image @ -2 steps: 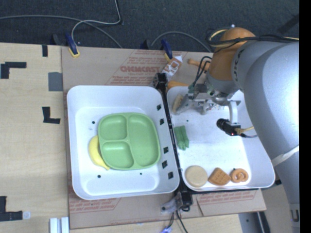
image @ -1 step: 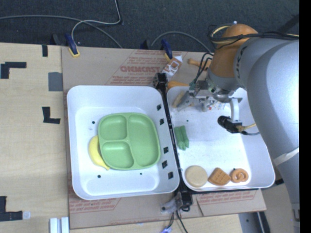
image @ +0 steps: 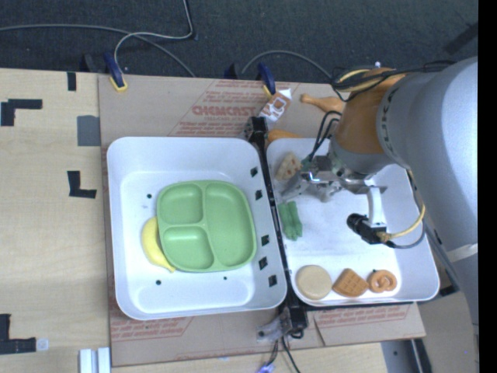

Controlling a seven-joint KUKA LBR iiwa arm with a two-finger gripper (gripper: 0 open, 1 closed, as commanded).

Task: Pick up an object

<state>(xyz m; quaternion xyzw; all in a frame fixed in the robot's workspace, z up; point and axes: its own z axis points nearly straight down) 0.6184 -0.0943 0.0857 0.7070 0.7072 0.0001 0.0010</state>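
The grey arm (image: 435, 123) w/ its orange band reaches in from the right and covers the upper part of the right bin (image: 342, 243). Left bin (image: 132, 208) sits just beside it, the two touching along a black divider in the middle. Both rest on a cardboard sheet (image: 194, 111) atop the bench.

In the left bin lies a green plate (image: 206, 225) w/ three compartments, approx. centred. A yellow banana (image: 153, 244) lies against the plate's left edge, partly tucked under it.

The gripper (image: 299, 179) is low in the right bin's upper left corner, near the divider. Whether its fingers are apart or together can't be told from this angle; nothing is seen between them. A small tan lumpy item (image: 290, 165) sits right by the gripper tip, touching or nearly so.

Just below the gripper lies a green leafy piece (image: 291, 219), beside the divider. Along the right bin's front edge, left to right: a round cookie (image: 314, 281), a waffle piece (image: 350, 284), a small pretzel (image: 382, 281).
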